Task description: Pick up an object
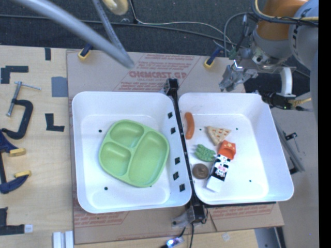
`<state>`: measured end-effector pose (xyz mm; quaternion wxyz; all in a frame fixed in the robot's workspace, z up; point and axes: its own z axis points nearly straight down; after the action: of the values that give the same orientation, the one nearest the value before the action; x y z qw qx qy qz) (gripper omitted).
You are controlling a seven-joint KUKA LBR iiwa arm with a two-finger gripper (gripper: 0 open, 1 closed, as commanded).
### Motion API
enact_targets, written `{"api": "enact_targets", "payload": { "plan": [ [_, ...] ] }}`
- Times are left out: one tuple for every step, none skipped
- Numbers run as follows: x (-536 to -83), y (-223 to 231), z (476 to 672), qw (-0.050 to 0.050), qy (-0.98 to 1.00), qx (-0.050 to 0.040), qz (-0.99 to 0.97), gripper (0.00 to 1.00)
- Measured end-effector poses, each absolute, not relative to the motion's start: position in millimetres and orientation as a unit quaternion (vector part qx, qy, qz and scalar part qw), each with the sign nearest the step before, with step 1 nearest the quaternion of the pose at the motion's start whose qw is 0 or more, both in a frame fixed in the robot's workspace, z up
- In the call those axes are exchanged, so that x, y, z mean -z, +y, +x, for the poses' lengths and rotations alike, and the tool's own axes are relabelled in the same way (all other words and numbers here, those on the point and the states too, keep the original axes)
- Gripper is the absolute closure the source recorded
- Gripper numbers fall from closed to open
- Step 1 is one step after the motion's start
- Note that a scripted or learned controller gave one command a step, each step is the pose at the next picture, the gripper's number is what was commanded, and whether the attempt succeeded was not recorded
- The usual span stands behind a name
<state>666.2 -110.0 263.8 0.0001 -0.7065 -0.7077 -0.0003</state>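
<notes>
Nothing picked up so far, and the whole job looks yet to be done: the gripper (234,77) hangs above the far rim of the right bin (269,119), and whether it is spread or closed I cannot tell from this angle; nothing shows in it.

Far out to its left, clamps (18,115) lie on the wooden bench (36,154). Closer in, but well to the gripper's left and nearer the camera, the left bin (85,107) holds a green divided plate (134,152).

Now the candidates, all below the gripper in the right bin: a sausage (189,125) slightly to its left by the dividing wall, green beans (205,152) and a brown round piece (200,170) further toward the camera, a wedge of toast (217,134) almost straight down from it, then a red piece (226,149) touching a milk carton (219,172).

Both bins sit on brown cardboard (155,68), dark floor and cables (196,27) beyond. My read: a reach down into the bin and a grasp are what remain.
</notes>
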Motion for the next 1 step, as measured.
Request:
{"api": "enact_targets", "payload": {
  "plan": [
    [-246.7,-59.6,639.1,0.001,-0.708,-0.0014,-0.706,1.00]
  ]
}}
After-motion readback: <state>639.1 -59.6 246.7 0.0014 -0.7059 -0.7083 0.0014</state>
